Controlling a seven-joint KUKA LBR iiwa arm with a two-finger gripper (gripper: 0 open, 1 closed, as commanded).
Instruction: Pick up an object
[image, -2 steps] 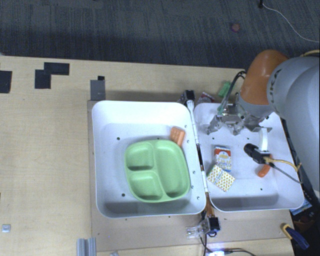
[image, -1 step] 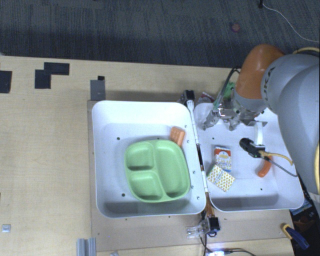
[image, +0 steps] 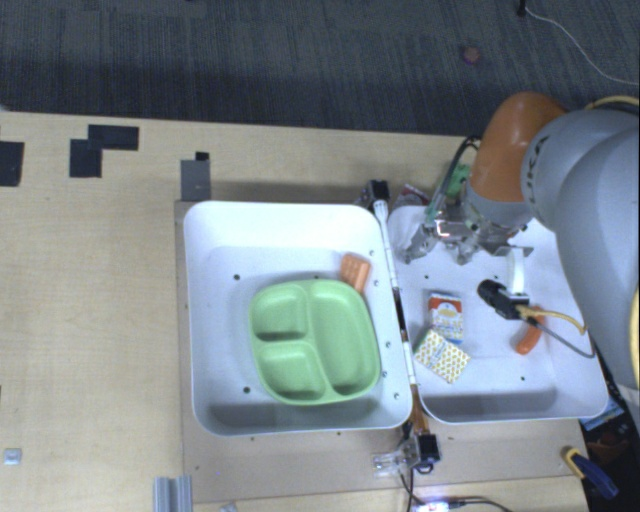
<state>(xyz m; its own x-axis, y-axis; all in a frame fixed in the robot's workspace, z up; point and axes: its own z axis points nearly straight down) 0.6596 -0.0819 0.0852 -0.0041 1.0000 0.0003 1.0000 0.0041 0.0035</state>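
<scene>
One orange carrot (image: 527, 340) lies steeply slanted in the right bin (image: 480, 405); claw (image: 452, 240) state unclear.

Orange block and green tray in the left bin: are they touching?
Touching, as far as the camera view shows: the orange block sits against the upper right rim of the green tray, with no white bin floor visible between them.

The light is bright and even, and it seems to come from above. The white bins (image: 290, 225) shine a little, with soft grey shadows inside their near walls (nothing looks harsh). Small things look a bit fuzzy.
</scene>
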